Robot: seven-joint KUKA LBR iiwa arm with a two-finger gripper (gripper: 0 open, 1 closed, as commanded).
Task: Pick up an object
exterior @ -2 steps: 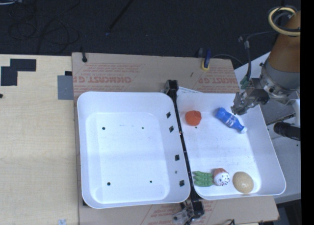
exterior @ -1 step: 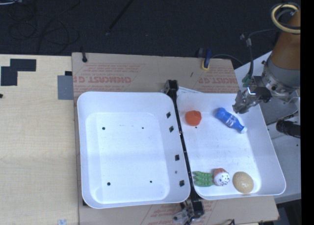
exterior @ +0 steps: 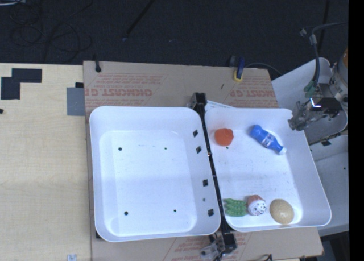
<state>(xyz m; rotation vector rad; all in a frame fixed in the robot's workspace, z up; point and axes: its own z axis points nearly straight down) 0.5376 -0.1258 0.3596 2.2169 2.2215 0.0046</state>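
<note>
Nothing lifted yet: orange ball (exterior: 224,136), blue bottle (exterior: 266,139), green toy (exterior: 235,207), spotted white ball (exterior: 256,205) and tan egg-shaped piece (exterior: 281,211) all lying in the right bin (exterior: 315,189). Whole pick left to do. Hand (exterior: 301,116) parked outside that bin's right rim, above the tabletop, near the bottle; finger spread impossible to tell.

The middle of the right bin (exterior: 301,180) is left open. Its far end is taken up by an orange ball (exterior: 223,136) and a blue bottle (exterior: 266,139); a green toy (exterior: 235,207), a spotted ball (exterior: 256,205) and a tan egg (exterior: 281,211) are crowded along its near wall.
</note>
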